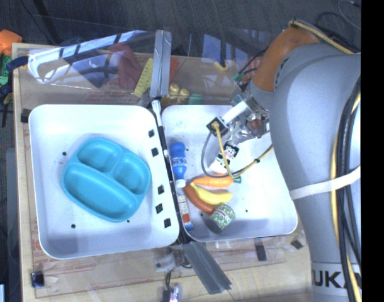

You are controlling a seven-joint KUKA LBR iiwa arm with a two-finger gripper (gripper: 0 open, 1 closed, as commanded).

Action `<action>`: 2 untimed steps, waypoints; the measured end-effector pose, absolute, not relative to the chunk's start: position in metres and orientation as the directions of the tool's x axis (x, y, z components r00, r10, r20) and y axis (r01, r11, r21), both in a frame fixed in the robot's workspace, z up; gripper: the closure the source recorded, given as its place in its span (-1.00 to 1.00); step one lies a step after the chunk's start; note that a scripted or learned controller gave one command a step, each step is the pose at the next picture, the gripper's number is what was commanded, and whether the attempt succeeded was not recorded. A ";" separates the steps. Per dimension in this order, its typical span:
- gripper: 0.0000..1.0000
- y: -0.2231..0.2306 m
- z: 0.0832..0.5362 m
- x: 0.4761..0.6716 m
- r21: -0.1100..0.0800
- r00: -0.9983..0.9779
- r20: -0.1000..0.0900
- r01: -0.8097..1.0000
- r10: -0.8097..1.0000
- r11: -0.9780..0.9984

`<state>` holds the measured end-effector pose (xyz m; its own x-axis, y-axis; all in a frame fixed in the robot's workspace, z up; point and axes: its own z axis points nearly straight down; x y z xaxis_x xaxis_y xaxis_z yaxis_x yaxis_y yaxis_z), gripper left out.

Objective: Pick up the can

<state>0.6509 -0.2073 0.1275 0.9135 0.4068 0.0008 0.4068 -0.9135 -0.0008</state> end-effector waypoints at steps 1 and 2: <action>1.00 -0.209 0.139 0.645 -0.002 0.928 -0.001 0.372 0.372 -0.928; 1.00 -0.210 0.146 0.646 -0.001 0.951 -0.002 0.309 0.309 -0.951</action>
<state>0.6460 -0.2101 0.1462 0.9511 0.3090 -0.0021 0.3090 -0.9511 -0.0013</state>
